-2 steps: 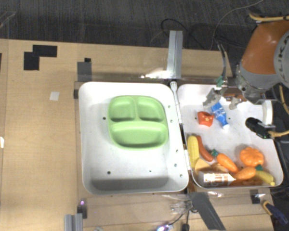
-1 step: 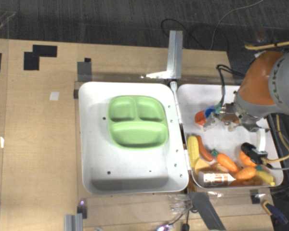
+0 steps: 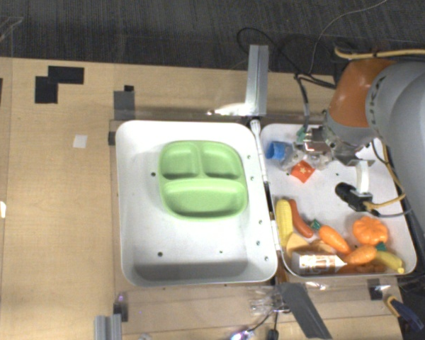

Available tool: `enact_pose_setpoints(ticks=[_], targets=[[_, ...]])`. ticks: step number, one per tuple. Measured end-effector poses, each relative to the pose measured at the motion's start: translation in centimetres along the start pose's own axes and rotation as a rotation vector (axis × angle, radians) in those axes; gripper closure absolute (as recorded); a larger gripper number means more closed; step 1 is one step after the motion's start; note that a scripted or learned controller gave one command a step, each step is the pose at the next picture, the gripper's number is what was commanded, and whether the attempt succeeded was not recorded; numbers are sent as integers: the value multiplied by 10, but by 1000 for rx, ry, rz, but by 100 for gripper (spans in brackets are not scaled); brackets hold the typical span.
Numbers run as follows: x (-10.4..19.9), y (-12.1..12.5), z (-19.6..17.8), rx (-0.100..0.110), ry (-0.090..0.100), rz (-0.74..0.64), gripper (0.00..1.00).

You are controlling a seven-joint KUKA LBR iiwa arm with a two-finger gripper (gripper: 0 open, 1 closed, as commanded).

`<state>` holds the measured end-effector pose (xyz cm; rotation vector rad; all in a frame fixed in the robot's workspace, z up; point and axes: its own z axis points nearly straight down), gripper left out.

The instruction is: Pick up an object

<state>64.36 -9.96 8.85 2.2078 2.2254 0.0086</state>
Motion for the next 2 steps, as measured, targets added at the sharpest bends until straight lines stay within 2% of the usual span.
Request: enact_pose_setpoints(ticks=[1,2], targets=[[2,2,-13,-5,2,-5,100],[66,-18,-98,2,2,-13,100]])
